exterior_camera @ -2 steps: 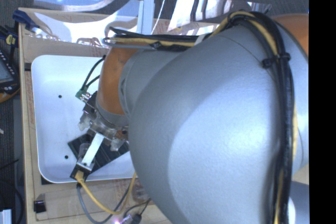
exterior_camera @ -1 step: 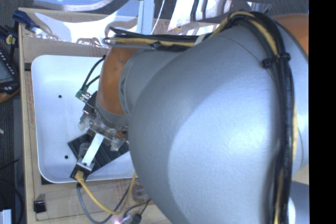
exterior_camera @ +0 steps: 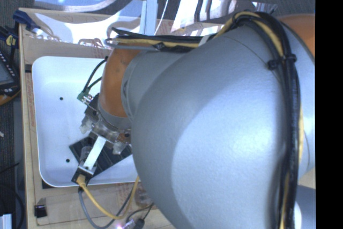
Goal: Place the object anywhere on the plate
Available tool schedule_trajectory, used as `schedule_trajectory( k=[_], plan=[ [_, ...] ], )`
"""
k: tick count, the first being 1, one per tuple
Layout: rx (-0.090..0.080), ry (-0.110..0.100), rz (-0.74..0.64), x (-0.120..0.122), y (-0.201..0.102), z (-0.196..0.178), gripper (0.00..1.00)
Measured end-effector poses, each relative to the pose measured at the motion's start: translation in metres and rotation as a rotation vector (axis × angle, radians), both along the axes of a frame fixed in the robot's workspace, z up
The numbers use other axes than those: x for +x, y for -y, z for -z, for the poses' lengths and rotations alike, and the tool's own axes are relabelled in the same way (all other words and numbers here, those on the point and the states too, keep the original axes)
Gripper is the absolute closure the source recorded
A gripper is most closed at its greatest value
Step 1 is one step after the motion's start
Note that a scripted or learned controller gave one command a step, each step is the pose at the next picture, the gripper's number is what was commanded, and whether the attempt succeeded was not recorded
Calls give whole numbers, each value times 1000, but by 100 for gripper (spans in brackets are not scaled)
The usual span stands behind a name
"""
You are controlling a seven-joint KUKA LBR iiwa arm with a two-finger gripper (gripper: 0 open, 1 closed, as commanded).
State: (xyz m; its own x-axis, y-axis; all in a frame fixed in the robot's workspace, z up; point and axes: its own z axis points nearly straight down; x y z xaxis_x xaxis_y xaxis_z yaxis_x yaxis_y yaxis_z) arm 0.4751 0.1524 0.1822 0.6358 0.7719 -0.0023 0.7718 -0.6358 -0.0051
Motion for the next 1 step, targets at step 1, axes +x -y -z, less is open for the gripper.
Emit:
schedule_trajectory(
  k=[1],
  plan=[
    [0, 0, 0, 0, 0, 0, 0]
  ],
)
